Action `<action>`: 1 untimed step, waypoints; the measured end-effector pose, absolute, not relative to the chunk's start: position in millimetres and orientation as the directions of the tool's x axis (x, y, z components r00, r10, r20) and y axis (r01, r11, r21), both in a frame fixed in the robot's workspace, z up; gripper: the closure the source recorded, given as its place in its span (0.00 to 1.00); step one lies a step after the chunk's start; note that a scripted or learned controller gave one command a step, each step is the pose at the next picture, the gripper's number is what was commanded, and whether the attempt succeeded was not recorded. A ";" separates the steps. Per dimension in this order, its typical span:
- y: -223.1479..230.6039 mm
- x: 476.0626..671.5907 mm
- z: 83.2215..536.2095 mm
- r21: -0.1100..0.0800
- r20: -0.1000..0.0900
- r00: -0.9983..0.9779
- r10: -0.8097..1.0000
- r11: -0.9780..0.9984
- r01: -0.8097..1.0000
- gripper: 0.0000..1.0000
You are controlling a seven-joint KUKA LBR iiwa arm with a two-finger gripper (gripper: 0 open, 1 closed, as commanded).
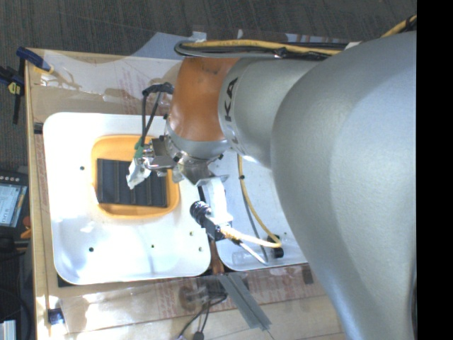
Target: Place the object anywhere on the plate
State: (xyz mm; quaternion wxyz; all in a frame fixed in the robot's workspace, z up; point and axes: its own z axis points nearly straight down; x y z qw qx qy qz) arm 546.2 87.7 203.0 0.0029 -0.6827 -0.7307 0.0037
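Over the left bin (71,261) your gripper (141,167) hangs above the orange plate (106,147), fingers closed on a small pale object (134,176). That object sits just above the dark ribbed slab (134,186) lying on the plate; whether they touch, you cannot tell.

Arm (325,154) covering right bin, left bin (64,246) floor open around orange plate (106,147) (gripper (141,167) above it)
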 end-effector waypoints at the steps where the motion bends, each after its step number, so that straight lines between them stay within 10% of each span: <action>1: 52.8 616.3 187.3 -0.008 -0.001 -0.067 0.998 0.067 0.998 0.00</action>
